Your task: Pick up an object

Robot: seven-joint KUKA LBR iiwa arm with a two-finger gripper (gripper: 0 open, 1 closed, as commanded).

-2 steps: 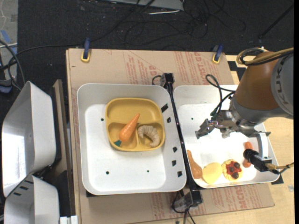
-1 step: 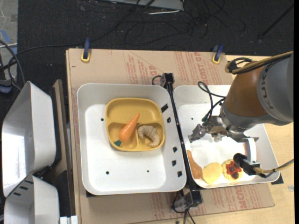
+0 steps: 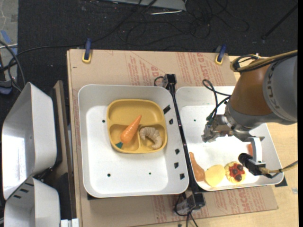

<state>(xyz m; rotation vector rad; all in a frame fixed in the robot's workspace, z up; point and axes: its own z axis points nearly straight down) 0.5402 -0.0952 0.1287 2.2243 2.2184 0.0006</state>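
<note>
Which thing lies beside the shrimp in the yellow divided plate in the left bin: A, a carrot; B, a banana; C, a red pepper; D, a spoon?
A: an orange carrot with a green stub end lies slantwise on the yellow plate, just left of the pale shrimp, in the left bin.

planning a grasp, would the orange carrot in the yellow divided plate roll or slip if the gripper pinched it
The orange carrot looks smooth and tapered, so it may slip toward its thin end. Its round body leans on a ridge of the yellow divided plate, so it could roll once nudged. It looks like a light toy.
</note>
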